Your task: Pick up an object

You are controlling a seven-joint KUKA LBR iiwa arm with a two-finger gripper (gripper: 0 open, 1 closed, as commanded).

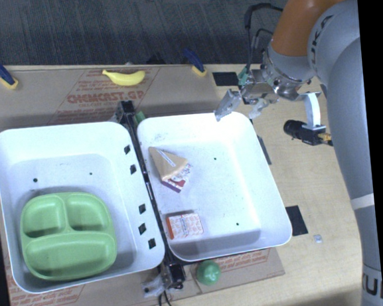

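While the grey arm (pixel 347 102) with its orange band reached in from the right of the camera view, the jaws (pixel 239 107) hung over the far right corner of the right bin (pixel 249 197), above its rim and well apart from everything lying inside. Two metal fingers (pixel 226 104) showed spread apart with a clear gap between them, and nothing sat between them. Inside the right bin, a wedge-shaped packet (pixel 171 166), tan on top with a red and white end, lay near the bin's left wall toward the far side. Nearer the camera, a small flat orange and white box (pixel 184 225) lay on the bin floor, close to the front wall and apart from the wedge. The left bin (pixel 57 144) held a green divided tray (pixel 67 234) with three compartments, resting against its front left corner. Both bins sat side by side on a brown cardboard sheet (pixel 165 84) laid on the desk (pixel 315 191), joined by a black strip along their shared edge. A yellow banana (pixel 124 75) lay on the cardboard beyond the left bin, with blue clamps (pixel 2 72) at the sheet's far edge. A small green ball (pixel 208 272) rested on the cardboard just in front of the right bin.
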